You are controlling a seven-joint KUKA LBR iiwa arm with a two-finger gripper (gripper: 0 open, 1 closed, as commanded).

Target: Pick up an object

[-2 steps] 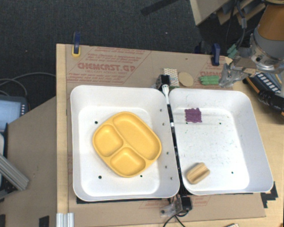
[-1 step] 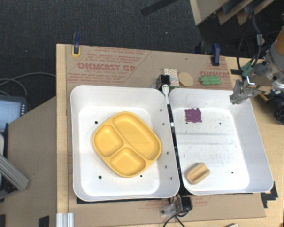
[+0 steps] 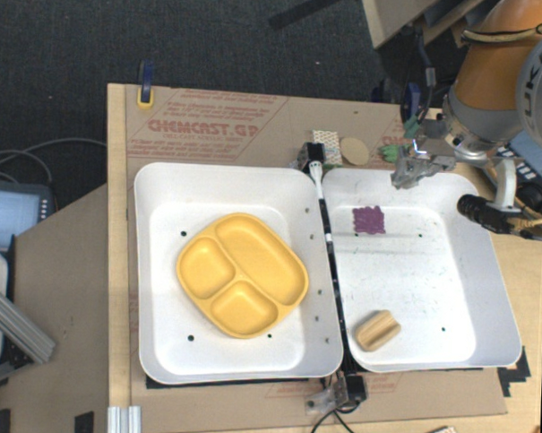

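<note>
My gripper (image 3: 405,177) hangs over the far rim of the right bin (image 3: 447,291), near its back left corner, with nothing seen in it. A small purple flat piece (image 3: 369,220) lies in that bin, a little in front and to the left of the gripper. A tan rounded block (image 3: 377,330) rests near the same bin's front edge. In the left bin (image 3: 159,215) a yellow plate (image 3: 241,274) with three compartments sits in the middle.
Both bins stand on a brown board (image 3: 212,119) that shows behind them. A tan disc (image 3: 354,151) and a black clip (image 3: 311,155) lie just behind the bins' shared edge. A blue clamp (image 3: 146,93) holds the board's far left corner.
</note>
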